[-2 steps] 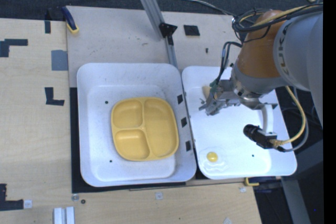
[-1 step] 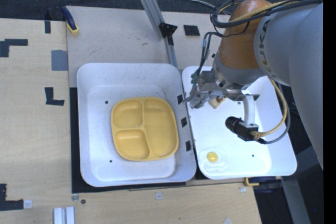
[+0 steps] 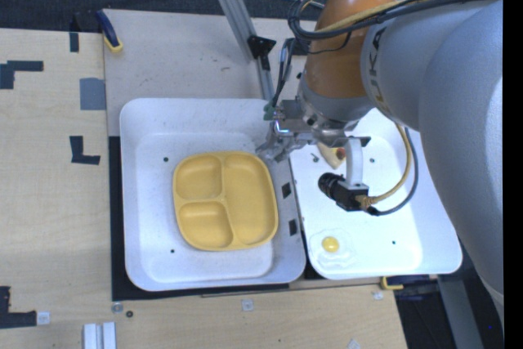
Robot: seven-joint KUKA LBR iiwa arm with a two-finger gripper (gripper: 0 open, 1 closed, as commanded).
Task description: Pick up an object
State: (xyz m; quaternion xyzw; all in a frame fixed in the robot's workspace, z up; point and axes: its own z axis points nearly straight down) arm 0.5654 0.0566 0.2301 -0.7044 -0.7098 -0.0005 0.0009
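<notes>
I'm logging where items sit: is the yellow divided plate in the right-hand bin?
No. The yellow divided plate lies flat in the left bin, while the right bin holds a small fried-egg toy.

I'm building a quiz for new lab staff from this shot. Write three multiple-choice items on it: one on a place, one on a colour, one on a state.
1. Where does the divided plate lie?
A. left bin
B. right bin
C. bare bench

2. What colour is it?
A. blue
B. yellow
C. red

3. How does it sit?
A. flat, compartments up
B. on edge
C. upside down

Answers:
1 A, it rests on the left bin floor.
2 B, it is yellow throughout.
3 A, its three compartments face the camera.
</notes>
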